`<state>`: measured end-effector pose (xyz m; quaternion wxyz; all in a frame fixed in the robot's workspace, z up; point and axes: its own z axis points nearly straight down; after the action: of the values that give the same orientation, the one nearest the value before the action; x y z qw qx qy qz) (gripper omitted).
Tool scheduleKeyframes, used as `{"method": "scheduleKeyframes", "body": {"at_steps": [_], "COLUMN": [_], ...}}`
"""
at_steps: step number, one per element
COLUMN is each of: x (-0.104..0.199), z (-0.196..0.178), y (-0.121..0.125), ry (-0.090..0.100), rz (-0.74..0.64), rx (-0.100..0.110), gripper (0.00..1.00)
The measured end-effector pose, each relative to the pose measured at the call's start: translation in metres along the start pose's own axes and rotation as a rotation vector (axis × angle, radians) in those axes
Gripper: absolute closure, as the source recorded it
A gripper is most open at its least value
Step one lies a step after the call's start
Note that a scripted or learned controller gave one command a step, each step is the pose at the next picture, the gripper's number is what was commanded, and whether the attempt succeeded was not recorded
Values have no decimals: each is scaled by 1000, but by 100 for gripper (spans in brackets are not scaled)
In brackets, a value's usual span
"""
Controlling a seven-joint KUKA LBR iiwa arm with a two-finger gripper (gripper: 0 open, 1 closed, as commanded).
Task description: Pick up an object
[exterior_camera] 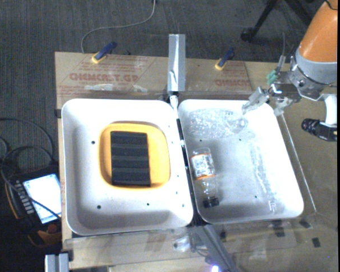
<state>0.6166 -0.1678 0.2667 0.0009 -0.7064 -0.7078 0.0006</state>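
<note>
A small clear plastic bottle [203,169] with a white and orange label lies in the right bin [289,174], near its left wall, with its black cap [211,200] pointing to the front. Some crumpled clear plastic [215,122] lies at the back of the same bin. A yellow block with a black ridged top [134,156] rests in the middle of the left bin [79,169]. My gripper [266,104] hangs over the back right corner of the right bin, open, with nothing between its fingers. It is well apart from the bottle.
A metal post [176,61] stands behind the seam between the bins. Two yellow and blue clamps [103,51] [224,58] hold the cardboard sheet at the back. Cables and a lit screen [39,188] lie on the floor to the left.
</note>
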Motion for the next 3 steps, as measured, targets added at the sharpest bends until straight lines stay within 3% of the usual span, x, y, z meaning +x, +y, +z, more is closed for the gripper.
{"method": "scheduleKeyframes", "body": {"at_steps": [1, 2, 3], "x": [-25, -5, -55], "z": [72, -5, 21], "y": [-60, -80, -100], "ry": [-1, -1, -1], "rz": [-187, -129, 56], "rx": [0, -3, -1], "gripper": [0, 0, 0]}}
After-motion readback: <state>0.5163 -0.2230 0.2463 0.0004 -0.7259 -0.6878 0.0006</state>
